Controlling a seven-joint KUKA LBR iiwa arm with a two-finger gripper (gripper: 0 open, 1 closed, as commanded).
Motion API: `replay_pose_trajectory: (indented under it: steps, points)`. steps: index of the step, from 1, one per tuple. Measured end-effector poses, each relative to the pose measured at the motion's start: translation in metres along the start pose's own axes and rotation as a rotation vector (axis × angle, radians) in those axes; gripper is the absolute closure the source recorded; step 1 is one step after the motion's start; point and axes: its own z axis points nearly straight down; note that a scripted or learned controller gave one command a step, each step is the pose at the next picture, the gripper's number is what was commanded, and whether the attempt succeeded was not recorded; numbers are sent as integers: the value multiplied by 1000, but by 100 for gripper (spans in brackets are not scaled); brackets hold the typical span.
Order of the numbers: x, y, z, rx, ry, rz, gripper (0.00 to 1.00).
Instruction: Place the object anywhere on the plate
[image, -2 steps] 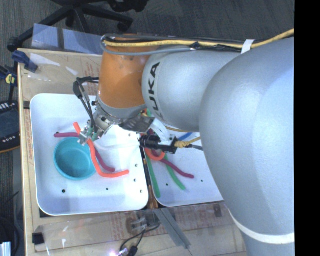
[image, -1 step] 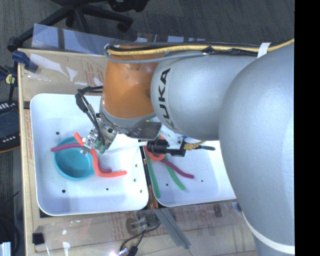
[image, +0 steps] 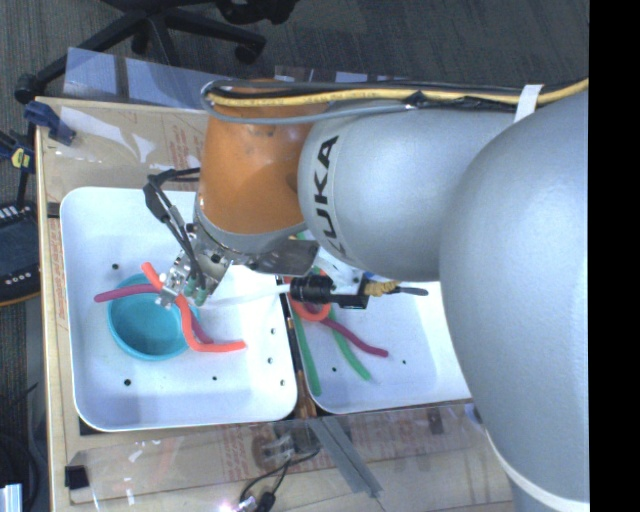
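hovering at the blue plate (image: 148, 327) in the frame's lower left, the claw (image: 187, 283) seems to pinch an orange strip (image: 205, 340) draped over the plate's rim. placing looks nearly done; release is left

My arm (image: 460, 170) looks like smooth painted metal, grey with a soft satin sheen, and my orange band (image: 250, 170) has the same low gloss. My gripper (image: 187, 283) shows small bare metal parts that glint a little. The cable (image: 400, 95) over my back looks like rubbery yellow and black sheathing. Both bins, left (image: 90, 380) and right (image: 420, 390), look like smooth white plastic, slightly glossy. The plate (image: 145, 330) looks like smooth blue plastic with a faint shine. The strips, orange (image: 215, 346), pink (image: 365, 347) and green (image: 312, 375), look like soft, matt rubber or plastic. The bench (image: 150, 140) looks like pale, matt wood or board.
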Motion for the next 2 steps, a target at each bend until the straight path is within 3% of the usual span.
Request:
replay_pose_trajectory:
  steps: [1, 2]
  points:
    - [-37, -10, 74, 1, 2, -131, 100]
    - [-38, -10, 73, 0, 0, -130, 0]
